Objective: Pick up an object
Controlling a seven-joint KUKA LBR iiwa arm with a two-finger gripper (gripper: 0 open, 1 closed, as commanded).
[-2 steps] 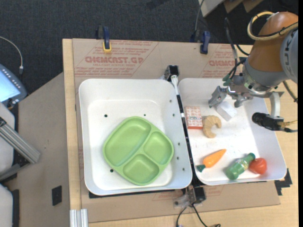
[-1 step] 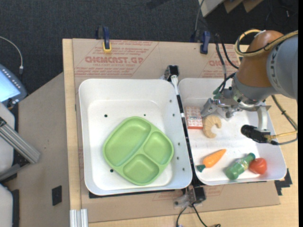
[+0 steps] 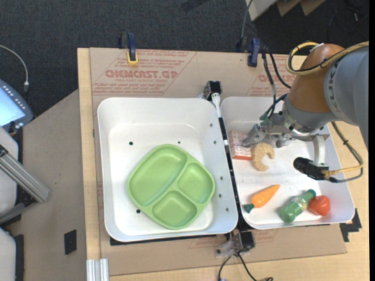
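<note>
Green divided plate [image 3: 170, 185] in the left bin [image 3: 111, 157], right bin [image 3: 345, 206] holding a croissant [image 3: 262, 155] just below the end effector [image 3: 266, 134], its state not clear, an orange carrot [image 3: 263, 196], green bottle [image 3: 296, 206], red tomato [image 3: 319, 205] along the near side

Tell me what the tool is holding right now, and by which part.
Cannot be told. The tool sits low in the right bin, just above the croissant and beside the small red-and-white packet, but nothing is visibly gripped in it.
</note>
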